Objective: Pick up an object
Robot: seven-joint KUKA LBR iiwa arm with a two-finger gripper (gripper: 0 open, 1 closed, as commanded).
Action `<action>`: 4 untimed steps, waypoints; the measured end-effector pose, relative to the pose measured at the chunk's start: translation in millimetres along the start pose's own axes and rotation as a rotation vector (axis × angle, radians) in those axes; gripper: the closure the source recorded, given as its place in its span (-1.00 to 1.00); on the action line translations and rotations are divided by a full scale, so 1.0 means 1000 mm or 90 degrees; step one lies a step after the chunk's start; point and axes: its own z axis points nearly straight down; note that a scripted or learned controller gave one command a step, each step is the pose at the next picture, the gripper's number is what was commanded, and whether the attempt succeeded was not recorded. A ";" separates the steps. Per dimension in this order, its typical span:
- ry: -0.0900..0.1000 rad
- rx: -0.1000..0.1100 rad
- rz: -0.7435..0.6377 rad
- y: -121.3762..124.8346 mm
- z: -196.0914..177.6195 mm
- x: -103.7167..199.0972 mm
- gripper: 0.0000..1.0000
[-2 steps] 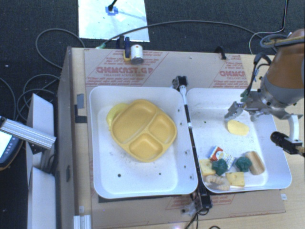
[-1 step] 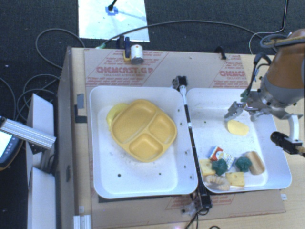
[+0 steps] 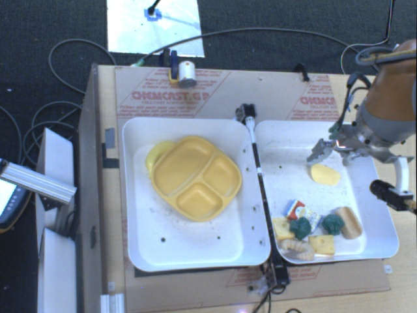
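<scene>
Pick not done yet, as far as the view shows. The gripper (image 3: 333, 150) hangs over the upper part of the right bin (image 3: 287, 135), w/ the grey arm (image 3: 391, 103) and its orange band reaching in from the right edge. Its fingers (image 3: 319, 152) look spread apart, one prong to the left and one toward the right, w/ nothing between them; no object is lifted.

Nearest candidate is the pale yellow oval piece (image 3: 325, 174), lying flat on the bin floor just below the gripper, apart from the other items. Whether the fingertips touch it I can't tell; they seem to sit just above and beside its upper edge.

Rest of the right bin's load is bunched at the lower end: a red-and-white small item (image 3: 296, 209), two dark green lumps (image 3: 301, 228) & (image 3: 333, 223), a tan bread-roll-like piece (image 3: 350, 221), yellow cheese-like blocks (image 3: 322, 244) and a beige piece at the bottom wall (image 3: 296, 250). None of these is near the gripper.

Left bin (image 3: 140, 175) holds a yellow divided tray (image 3: 195, 177), tilted, well apart from the arm.

My read: approach is about done; left are descent onto the oval piece, closing, and lifting. Flat, thin shape could slip from the fingers.
</scene>
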 end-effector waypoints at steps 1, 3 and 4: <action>0.000 0.000 0.000 0.000 0.000 0.000 -1.00; 0.000 0.000 0.000 0.000 0.000 0.000 -1.00; 0.000 0.000 0.000 0.000 0.000 0.000 -1.00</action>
